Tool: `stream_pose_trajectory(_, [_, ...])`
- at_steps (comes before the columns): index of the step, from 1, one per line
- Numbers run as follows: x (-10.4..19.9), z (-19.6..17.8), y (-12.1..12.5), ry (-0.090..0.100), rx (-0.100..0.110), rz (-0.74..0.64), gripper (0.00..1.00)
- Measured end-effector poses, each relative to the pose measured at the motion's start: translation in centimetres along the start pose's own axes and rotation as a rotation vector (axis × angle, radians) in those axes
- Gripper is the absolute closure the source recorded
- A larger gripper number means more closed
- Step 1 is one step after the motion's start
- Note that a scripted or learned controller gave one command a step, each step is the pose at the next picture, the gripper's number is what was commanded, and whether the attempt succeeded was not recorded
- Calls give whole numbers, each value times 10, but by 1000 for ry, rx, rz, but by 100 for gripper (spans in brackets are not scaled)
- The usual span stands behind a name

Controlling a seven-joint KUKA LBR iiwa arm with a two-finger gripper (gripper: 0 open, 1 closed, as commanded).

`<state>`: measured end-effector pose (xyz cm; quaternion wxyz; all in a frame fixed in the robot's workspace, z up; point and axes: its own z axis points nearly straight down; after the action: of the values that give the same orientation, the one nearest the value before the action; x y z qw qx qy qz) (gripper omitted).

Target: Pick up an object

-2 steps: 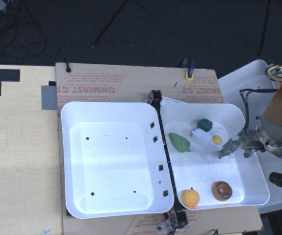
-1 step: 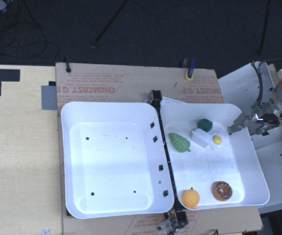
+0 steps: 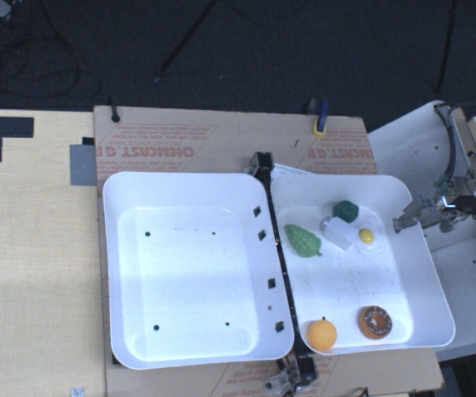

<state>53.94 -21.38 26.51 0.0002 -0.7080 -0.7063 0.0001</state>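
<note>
Two shallow white plastic bins (image 3: 122, 190) are sitting side by side. Lying in the right one (image 3: 430, 300): a round orange ball (image 3: 321, 335), a brown doughnut (image 3: 375, 322), and a leafy green piece (image 3: 303, 241).

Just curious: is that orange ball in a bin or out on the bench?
In. The orange ball lies inside the right bin, at its near left corner.

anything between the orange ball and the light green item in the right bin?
No. In the camera view the stretch from the orange ball up to the light green item is bare white floor of the right bin.
</note>
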Motion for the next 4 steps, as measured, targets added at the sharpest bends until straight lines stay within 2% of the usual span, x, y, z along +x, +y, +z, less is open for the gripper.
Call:
stream_pose_trajectory(1, [0,-3,-40,1,4,-1,0])
stream_pose_trajectory(2, [2,94,-10,3,8,-5,0])
stream_pose_trajectory(3, [0,3,26,-3,-9,-5,0])
stream_pose_trajectory(4, [0,-17,12,0,0,0,0])
